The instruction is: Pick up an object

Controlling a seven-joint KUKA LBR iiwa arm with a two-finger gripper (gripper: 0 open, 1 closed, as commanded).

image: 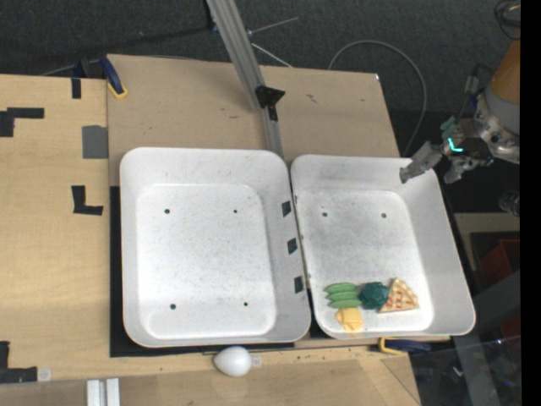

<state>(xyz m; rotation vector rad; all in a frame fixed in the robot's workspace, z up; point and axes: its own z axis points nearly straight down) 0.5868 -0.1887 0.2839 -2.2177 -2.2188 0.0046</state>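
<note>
Several small toys lie together at the front of the right bin (372,201): a green ridged piece (341,293), a dark green lump (372,293), a yellow piece (349,318) and an orange pizza-slice toy (401,297). My gripper (433,165) hangs open above the right bin's back right corner, far behind the toys, with nothing between its fingers.
The left bin (203,244) sits beside the right one. A white egg-shaped object (232,361) rests on the bench just in front of the left bin. A grey metal pole (245,53) slants across the back. A cable loops behind the right bin.
</note>
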